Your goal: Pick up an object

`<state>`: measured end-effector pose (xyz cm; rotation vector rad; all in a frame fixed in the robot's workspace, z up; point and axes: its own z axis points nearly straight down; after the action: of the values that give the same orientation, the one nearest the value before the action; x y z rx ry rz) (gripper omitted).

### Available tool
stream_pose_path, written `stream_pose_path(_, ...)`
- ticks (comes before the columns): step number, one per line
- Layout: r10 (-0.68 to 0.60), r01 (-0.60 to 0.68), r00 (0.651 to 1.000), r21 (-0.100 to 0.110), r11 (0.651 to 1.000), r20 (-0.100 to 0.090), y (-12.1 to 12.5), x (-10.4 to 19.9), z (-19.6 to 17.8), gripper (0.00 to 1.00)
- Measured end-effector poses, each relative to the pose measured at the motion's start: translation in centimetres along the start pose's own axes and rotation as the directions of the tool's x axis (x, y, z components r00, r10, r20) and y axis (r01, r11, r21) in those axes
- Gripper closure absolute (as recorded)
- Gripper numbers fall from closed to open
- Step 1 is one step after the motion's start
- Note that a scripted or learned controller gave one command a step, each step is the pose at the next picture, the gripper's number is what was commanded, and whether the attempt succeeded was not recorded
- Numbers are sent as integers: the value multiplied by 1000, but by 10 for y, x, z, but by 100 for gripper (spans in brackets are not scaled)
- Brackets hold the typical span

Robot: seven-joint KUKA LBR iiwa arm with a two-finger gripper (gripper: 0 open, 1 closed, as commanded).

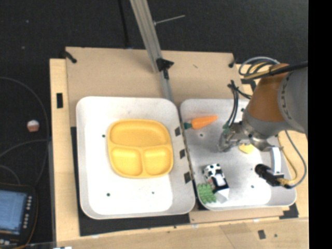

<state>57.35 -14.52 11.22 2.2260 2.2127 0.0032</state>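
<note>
Camera view: slanted look down on a flat tan board bench [114, 71] bearing two bins side by side.
Left bin [88, 154]: shallow white tray, smooth matt plastic, rounded corners, a few dark specks on the floor.
Left bin contents: yellow plastic divided plate [140, 148], glossy, rounded rectangle with one long compartment above two smaller ones, lying flat near the centre.
Right bin [244, 191]: same white tray form, touching the left bin along its inner edge.
Candidate object 1: orange tapered toy carrot [204, 122] with a small green tip, smooth, lying on its side near the bin's upper left.
Candidate object 2: small pale yellow rounded piece [246, 149], just beside the gripper on the arm's side.
Candidate object 3: black-and-white patched toy figure [213, 172], blocky, low in the bin left of centre.
Candidate object 4: green knobbly piece [207, 193] at the lower left corner, touching the figure group.
Arm [270, 100]: grey casing with an orange band, glossy, entering from the right.
Gripper [226, 143]: low over the right bin's middle, between carrot and yellow piece; open or closed cannot be told; nothing seen gripped.
</note>
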Motion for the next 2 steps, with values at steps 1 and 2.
stream_pose_path(1, -2, 2, 1000, -4, 1000, 1, -6, 1, -60, 100)
stream_pose_path(2, -9, 9, 1000, -6, 1000, 2, -7, 3, -124, 100)
